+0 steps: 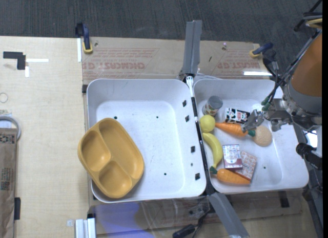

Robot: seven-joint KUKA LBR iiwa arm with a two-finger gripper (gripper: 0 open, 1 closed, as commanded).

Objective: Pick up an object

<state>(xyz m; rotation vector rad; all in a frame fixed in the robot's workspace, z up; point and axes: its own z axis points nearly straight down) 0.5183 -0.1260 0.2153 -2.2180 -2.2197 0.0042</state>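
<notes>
Camera view: gripper [254,122] hangs low in the right bin [287,178] over an upper carrot [230,128], beside a tan ball [263,137]; its fingers look slightly spread, seemingly gripping nothing. Yellow tray [110,157] lies in left bin [154,91].

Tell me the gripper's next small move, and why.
Probably a short descent. The gripper sits low in the right bin, over the right end of the upper carrot, beside a beige ball. No object shows between its fingers.
</notes>
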